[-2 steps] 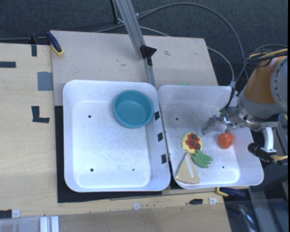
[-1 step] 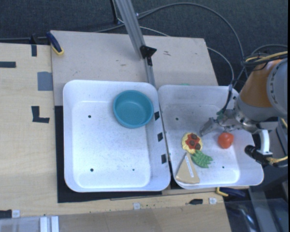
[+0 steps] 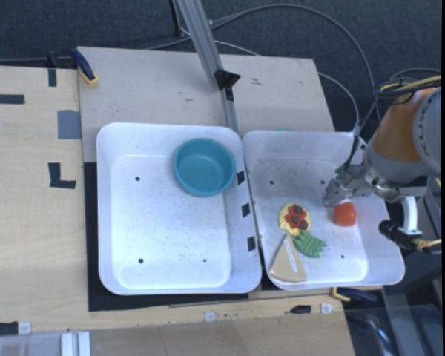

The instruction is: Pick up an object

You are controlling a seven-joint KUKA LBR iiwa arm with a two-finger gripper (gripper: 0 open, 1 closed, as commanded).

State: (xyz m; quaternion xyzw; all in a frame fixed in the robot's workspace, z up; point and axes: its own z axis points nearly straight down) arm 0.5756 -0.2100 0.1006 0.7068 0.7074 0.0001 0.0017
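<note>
A small red-orange object [image 3: 345, 213] lies in the right bin [image 3: 282, 154], near its right side. My gripper [image 3: 337, 195] hangs just above and left of it, low over the bin floor, with nothing visibly between its fingers. A yellow round toy with red spots [image 3: 294, 218] lies in the middle of the same bin, with a green leafy piece [image 3: 311, 245] and a tan wedge [image 3: 288, 264] below it. A blue bowl [image 3: 204, 167] sits at the top right of the left bin [image 3: 133, 221].
A metal pole [image 3: 208, 43] slants down from the top to the gap between the bins. Cables loop behind the right bin. The arm's grey and orange body [image 3: 408, 143] stands over the right bin's right edge.
</note>
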